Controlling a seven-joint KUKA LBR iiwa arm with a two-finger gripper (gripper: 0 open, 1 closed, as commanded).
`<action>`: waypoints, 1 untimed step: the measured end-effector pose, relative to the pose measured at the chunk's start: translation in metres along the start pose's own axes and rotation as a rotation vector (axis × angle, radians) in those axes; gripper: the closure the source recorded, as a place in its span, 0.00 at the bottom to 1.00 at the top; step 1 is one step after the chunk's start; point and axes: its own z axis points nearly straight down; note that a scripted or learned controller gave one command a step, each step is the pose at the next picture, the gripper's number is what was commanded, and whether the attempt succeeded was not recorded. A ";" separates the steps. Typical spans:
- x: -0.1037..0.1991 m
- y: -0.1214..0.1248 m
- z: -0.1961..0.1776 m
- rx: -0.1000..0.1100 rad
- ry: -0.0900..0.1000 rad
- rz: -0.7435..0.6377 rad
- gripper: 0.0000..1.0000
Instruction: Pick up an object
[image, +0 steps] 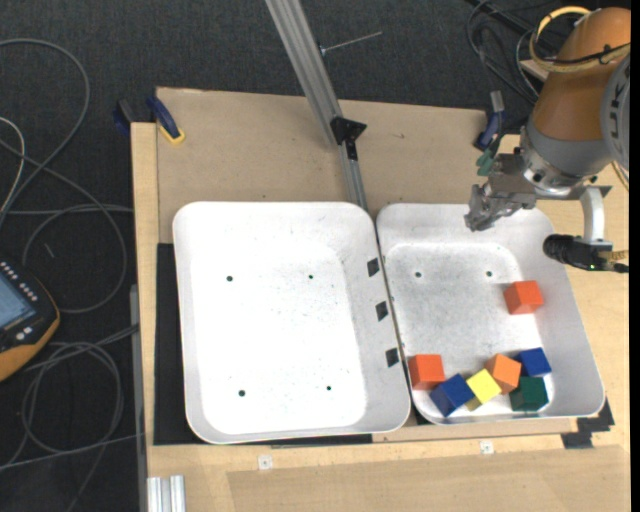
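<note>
Lying apart, orange block (523, 297), tool (485, 215)

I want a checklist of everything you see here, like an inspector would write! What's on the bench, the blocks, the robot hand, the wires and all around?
Surface: wooden bench bearing a left bin and a right bin, side by side.
Job's things: in the right bin, a lone orange block; near its front edge a second orange block, two blue blocks, a yellow block, a third orange block and a green block.
Clutter: blue clamps at the bench's back corners.
Grippers: gripper above the right bin's back edge, holding nothing seen.
Cables: black cables on the floor.
Surroundings: metal pole; handheld controller at left.
</note>
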 end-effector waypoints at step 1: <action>0.000 0.002 -0.053 -0.001 0.000 -0.001 1.00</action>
